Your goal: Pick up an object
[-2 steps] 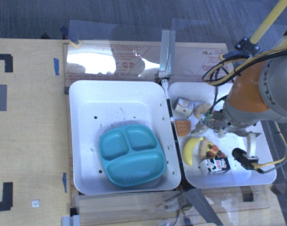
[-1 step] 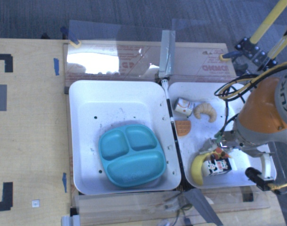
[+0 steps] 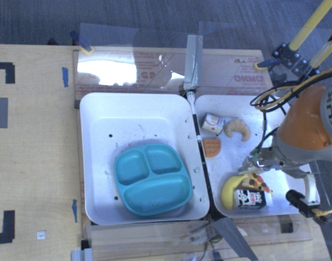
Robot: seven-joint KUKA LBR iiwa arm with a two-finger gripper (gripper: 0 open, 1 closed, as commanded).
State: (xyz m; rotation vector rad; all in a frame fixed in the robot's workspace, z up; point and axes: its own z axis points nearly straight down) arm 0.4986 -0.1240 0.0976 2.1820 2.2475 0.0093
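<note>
In the right bin [image 3: 231, 103], a yellow banana [image 3: 229, 191] lies at the front next to a black-and-white carton [image 3: 250, 199]. A small red-and-yellow item [image 3: 258, 183] rests on top of the carton. My gripper [image 3: 253, 169] hangs low over the banana's upper end and this small item, with the orange-banded wrist [image 3: 306, 125] above it to the right. A tan croissant [image 3: 238, 128], a small white-and-orange carton [image 3: 212, 123] and a round orange waffle [image 3: 211, 147] lie farther back in the same bin.
The left bin [image 3: 98, 129] holds a blue divided plate [image 3: 152, 179]. A metal divider [image 3: 199, 140] separates the two bins. Yellow cables and black brackets [image 3: 288, 58] crowd the back right. Bare wooden bench [image 3: 30, 145] lies to the left.
</note>
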